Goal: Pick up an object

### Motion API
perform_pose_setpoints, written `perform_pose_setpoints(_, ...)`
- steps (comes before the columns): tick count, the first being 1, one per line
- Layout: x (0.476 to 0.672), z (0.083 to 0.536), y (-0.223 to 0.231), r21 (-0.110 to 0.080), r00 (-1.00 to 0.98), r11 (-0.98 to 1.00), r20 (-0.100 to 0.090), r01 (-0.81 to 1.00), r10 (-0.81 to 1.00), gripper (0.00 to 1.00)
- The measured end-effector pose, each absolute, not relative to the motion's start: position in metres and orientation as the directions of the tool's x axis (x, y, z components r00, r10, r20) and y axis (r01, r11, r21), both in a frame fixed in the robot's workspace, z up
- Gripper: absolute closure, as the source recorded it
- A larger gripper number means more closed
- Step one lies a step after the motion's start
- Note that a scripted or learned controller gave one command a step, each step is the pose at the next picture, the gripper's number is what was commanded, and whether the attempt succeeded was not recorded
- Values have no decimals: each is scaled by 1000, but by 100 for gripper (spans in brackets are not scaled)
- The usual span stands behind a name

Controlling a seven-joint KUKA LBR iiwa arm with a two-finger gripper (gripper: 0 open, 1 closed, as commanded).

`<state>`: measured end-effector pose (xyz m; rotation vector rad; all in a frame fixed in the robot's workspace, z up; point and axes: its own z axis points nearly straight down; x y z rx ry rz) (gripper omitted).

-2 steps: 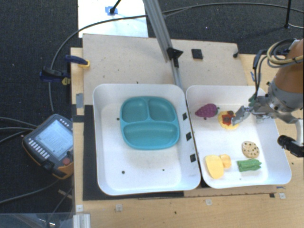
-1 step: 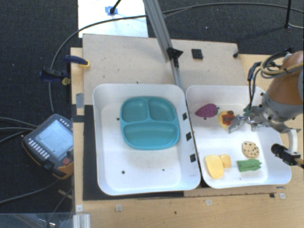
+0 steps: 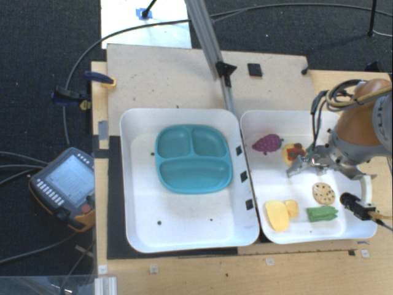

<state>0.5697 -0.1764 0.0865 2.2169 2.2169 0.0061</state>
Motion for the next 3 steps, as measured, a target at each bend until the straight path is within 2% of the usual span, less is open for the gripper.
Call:
perform_pose_setpoints(1,573,101,-176,16,-2,2,-3,1000,1000,100)
perform_pose_setpoints(2,576,152,-187,7,-3,3,-3,1000,1000,100)
perform_pose_setpoints(3,581,216,-183,8,-5,5,-2,1000,1000,100)
